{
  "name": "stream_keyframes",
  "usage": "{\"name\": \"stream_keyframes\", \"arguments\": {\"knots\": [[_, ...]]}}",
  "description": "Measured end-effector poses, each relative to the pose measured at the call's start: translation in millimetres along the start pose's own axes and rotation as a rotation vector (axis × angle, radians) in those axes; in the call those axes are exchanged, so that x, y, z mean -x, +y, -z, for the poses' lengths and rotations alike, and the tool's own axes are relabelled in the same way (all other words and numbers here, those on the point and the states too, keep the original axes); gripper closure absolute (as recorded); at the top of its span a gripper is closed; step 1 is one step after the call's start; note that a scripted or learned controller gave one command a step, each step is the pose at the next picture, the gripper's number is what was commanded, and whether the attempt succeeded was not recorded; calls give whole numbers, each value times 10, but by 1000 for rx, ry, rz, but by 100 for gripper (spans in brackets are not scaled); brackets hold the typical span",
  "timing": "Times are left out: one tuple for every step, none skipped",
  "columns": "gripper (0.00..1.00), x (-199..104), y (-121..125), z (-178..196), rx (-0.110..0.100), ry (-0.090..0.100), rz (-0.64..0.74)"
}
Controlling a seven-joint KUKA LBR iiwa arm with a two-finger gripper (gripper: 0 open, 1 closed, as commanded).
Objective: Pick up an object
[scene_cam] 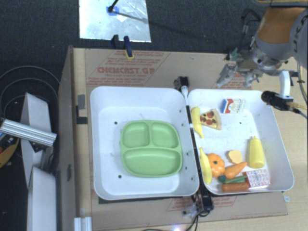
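On the left of the tabletop (144, 66) sits the left bin (103, 129), holding a green divided plate (151, 148) that lies flat near its middle. Just beside it, across the shared wall, the right bin (276, 129) carries all the likely things to pick. Along its left wall lies a yellow banana (196, 121), with a pizza slice (211, 119) touching or nearly touching it, and a small red, white and blue carton (233, 105) a little further right near the back wall. Toward the front, a second yellow piece (205, 165) lies against the left wall beside an orange pumpkin-like toy (216, 163), then a carrot (235, 170), a green and red piece (233, 183) in front of it, a pale round slice (235, 156), a yellow bottle (256, 152) lying near the right side, and a red patterned box (258, 178) in the front corner. At the far right, the hand (237, 75) hangs above the tabletop just behind the right bin's back wall, with its two fingers apart and nothing between them. By my reading the pick has not yet begun in earnest: the arm is poised in approach. The next move calls for choosing a target, probably the carton or the pizza slice since they lie nearest and fairly apart from the crowd, bringing the hand forward over it, then lowering with the fingers straddling it before closing.
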State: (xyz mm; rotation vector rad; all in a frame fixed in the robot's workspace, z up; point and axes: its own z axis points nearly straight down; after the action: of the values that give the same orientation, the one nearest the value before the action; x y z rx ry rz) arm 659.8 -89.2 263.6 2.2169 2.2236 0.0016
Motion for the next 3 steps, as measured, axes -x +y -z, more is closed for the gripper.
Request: {"name": "stream_keyframes", "arguments": {"knots": [[0, 239, -486, -917, -8, 1, -5], [0, 984, -1165, -1130, -7, 0, -10], [0, 1084, -1388, -1818, -4, 1, -4]]}}
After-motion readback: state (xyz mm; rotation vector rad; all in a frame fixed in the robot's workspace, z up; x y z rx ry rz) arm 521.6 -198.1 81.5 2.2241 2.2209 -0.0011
